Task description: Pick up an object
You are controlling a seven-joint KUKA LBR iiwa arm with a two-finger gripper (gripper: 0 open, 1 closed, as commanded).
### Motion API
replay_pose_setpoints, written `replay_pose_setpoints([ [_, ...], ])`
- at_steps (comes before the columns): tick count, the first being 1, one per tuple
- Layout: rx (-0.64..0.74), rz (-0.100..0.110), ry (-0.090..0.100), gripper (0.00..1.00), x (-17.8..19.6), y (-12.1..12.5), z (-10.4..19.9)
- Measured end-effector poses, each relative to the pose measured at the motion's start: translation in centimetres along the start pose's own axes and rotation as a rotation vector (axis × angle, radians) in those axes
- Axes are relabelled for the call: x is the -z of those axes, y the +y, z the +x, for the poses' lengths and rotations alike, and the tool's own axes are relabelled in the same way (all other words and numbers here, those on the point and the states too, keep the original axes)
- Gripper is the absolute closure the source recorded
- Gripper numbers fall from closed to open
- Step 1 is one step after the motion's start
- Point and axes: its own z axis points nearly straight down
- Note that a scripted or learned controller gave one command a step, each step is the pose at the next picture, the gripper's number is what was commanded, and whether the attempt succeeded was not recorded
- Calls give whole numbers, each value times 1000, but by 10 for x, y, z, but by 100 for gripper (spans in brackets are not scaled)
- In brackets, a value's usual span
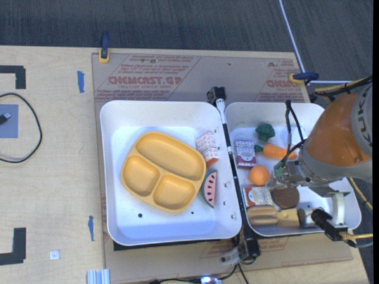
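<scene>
Crowded into the right shallow white bin (349, 215): small orange ball (259, 175), orange toy carrot (272, 152), green broccoli piece (265, 131), red-and-white packet (244, 152), round brown disc (286, 197) and tan bun-shaped piece (273, 217). Just above the disc, beside the ball, the grey arm's gripper (284, 181), open or closed impossible to tell. In the left white bin (112, 123), a yellow three-compartment plastic tray (163, 170), with a watermelon slice (209, 188) at its right.

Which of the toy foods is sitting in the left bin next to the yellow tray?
Two: the watermelon slice leaning by the yellow tray's right edge, and a small patterned packet just above it. The orange, carrot and the rest lie in the right bin.
</scene>
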Motion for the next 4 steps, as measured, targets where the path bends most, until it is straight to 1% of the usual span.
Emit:
replay_pose_setpoints([
  [1,2,30,9,100,73,4,88],
  [2,2,30,8,0,73,4,88],
  [4,2,30,8,0,73,4,88],
])
